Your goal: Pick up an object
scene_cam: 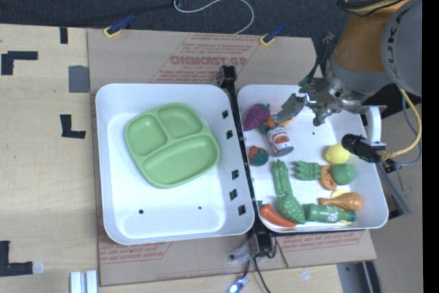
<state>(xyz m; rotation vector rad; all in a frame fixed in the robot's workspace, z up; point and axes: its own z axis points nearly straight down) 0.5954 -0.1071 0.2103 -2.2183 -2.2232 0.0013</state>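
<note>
**Ana:** Two bins sit side by side, and all the pickable stuff is in the right bin. The left bin holds just a green divided plate.

**Ben:** Where is the gripper?

**Ana:** Above the upper part of the right bin, fingers spread apart with nothing between them. One finger points toward the small can, the other hangs over bare white floor.

**Ben:** So the can is the likely target?

**Ana:** I'd judge so. It lies just below and left of the gripper, beside the purple grapes (near enough that I can't tell whether they touch). A clean grab calls for coming straight down with the can centred between the fingers, and closing across its narrow side, not its length.

**Ben:** Any risks?

**Ana:** Crowding. The grapes are on one side and a small orange-and-green toy sits below, so a finger landing off-centre could shove the can instead of gripping it. It looks round, so it may roll.

**Ben:** Easier choices?

**Ana:** The lemon near the right wall has more room on its upper side, though it rests just above another piece. The green vegetables along the bottom are packed tight; I'd leave them.
</note>
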